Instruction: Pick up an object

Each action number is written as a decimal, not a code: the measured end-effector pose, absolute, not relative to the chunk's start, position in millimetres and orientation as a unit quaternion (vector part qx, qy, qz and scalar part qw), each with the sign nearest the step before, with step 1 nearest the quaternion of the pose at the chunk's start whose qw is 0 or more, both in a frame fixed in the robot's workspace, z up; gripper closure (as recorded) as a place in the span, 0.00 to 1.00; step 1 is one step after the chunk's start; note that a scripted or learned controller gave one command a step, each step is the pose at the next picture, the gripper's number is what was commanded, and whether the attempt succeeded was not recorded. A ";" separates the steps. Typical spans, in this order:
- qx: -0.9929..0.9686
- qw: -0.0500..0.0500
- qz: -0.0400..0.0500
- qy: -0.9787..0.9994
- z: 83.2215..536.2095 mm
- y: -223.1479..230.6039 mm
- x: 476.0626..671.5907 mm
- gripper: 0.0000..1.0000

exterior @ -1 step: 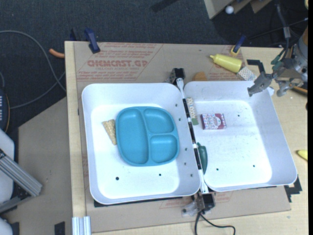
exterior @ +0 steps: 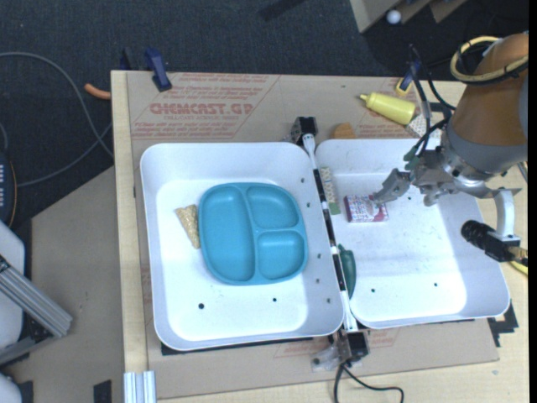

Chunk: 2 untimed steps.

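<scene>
While reaching in from the right, grey arm (exterior: 491, 133) with orange band bent low over right bin (exterior: 419, 296).

Camera view, from above at a slant:
- Claw (exterior: 393, 188) poised over upper left part of right bin, fingers pointing left and down toward small packet (exterior: 367, 210).
- Packet: pinkish-red and white, flat on bin floor, near the bin's left wall. Long axis roughly left-right across the view.
- Key relation: packet just left of and slightly below claw tip. Touching or just apart, cannot tell at this angle. Not seen between the fingers, so not counted as held.
- Claw state: cannot tell, tip too small and dark against the wrist hardware.
- Left bin (exterior: 168, 288): blue divided plate (exterior: 252, 231) at centre, tan wedge-shaped scrap (exterior: 188, 221) tucked against its left edge, partly hidden under plate rim.
- Green item (exterior: 347, 269) lying along the seam between bins, shape hard to read.
- Yellow bottle-like thing (exterior: 388, 105) on bench (exterior: 210, 103) above right bin, outside it, partly crossed by cables.

Judgement: approach stage, grasp not yet made; next move likely a short drop left and down onto packet.
</scene>
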<state>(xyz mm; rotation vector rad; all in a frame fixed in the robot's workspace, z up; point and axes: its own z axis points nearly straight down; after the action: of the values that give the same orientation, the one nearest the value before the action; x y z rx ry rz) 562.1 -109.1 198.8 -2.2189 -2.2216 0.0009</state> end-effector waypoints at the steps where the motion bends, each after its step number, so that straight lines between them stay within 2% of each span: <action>1: -0.707 -0.002 -0.002 -0.707 88.1 -120.9 593.8 0.00; 2: -0.707 -0.005 -0.003 -0.707 89.4 -155.4 669.6 0.00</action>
<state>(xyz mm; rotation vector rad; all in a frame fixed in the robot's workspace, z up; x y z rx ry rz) 669.6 -155.4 89.4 -2.2270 -2.2288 -0.0090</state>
